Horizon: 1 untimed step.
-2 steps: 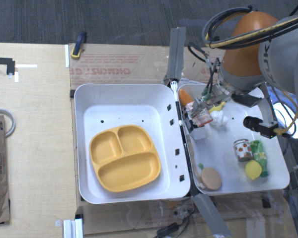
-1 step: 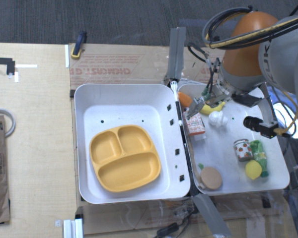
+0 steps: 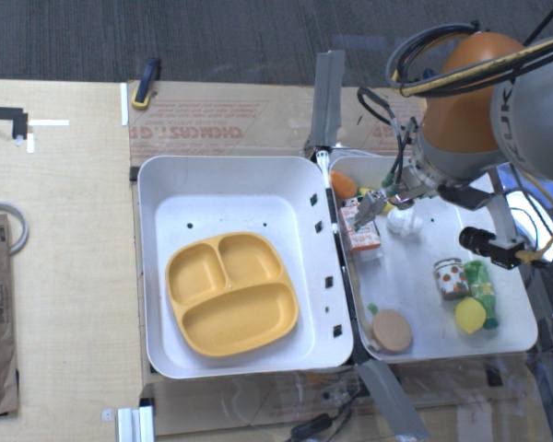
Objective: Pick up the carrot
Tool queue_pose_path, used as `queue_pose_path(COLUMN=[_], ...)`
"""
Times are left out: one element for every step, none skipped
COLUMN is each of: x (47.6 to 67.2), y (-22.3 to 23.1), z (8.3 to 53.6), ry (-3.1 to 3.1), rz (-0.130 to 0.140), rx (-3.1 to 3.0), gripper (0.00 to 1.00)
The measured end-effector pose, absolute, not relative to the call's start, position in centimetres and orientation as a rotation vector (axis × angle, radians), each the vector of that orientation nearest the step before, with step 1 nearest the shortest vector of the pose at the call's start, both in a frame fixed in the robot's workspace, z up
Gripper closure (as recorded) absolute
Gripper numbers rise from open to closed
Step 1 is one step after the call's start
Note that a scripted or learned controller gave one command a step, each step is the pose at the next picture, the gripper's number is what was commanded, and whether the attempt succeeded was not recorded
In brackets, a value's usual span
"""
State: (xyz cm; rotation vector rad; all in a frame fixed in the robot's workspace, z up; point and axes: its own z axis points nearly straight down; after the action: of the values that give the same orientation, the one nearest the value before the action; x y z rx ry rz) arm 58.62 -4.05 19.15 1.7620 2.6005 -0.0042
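The carrot [image 3: 344,184] is a small orange piece in the back left corner of the right bin [image 3: 424,343], against the divider. My gripper [image 3: 376,204] hangs low just right of it and a little nearer the front, above the top edge of a red and white carton [image 3: 360,230]. I see nothing held in it. The grey arm with its orange band [image 3: 470,90] comes in from the upper right and hides the bin's back wall.
A white object [image 3: 404,221] lies right of the carton. A spotted cup [image 3: 450,279], a green item [image 3: 482,279], a yellow lemon [image 3: 470,315] and a brown round piece [image 3: 392,331] fill the front of the right bin. A yellow divided plate [image 3: 232,291] sits in the left bin [image 3: 157,247].
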Motion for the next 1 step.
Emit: queue_pose_path(x=[51.05], y=[-5.78], z=[19.1], ry=[2.524], rz=[-0.004], rx=[1.872], gripper=[0.0])
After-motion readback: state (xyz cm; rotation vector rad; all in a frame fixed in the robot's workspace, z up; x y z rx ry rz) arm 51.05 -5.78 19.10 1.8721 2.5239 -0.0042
